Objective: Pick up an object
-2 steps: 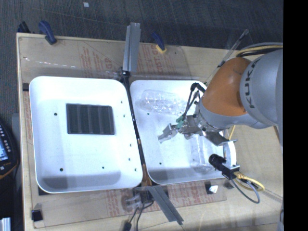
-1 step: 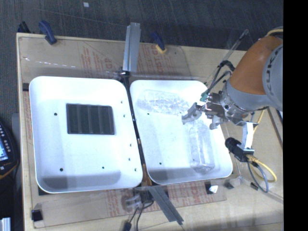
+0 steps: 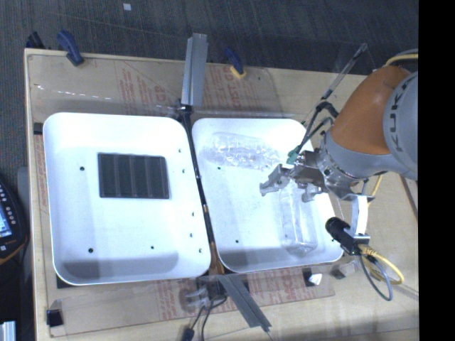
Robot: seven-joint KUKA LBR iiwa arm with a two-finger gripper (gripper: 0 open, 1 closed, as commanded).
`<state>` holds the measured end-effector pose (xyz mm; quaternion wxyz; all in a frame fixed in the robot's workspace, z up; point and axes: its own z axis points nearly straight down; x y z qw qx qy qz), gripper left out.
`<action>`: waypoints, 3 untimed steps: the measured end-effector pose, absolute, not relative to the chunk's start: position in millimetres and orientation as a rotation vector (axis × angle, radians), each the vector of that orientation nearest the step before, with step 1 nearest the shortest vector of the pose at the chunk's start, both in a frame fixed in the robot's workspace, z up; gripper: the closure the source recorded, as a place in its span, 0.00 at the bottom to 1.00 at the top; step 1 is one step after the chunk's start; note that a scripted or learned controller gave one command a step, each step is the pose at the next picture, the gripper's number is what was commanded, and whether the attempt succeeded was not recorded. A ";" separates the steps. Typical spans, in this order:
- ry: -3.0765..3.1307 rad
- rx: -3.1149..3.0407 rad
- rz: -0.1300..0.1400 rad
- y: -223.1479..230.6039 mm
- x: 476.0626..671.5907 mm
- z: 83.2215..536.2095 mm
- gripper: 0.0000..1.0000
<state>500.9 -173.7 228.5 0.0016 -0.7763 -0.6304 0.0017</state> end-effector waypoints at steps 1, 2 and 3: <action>-1.778 -2.592 0.002 -204.0 477.5 259.1 0.00; -1.975 -2.446 0.000 -202.4 478.3 277.1 0.00; -2.141 -2.298 0.003 -199.3 534.5 247.8 0.00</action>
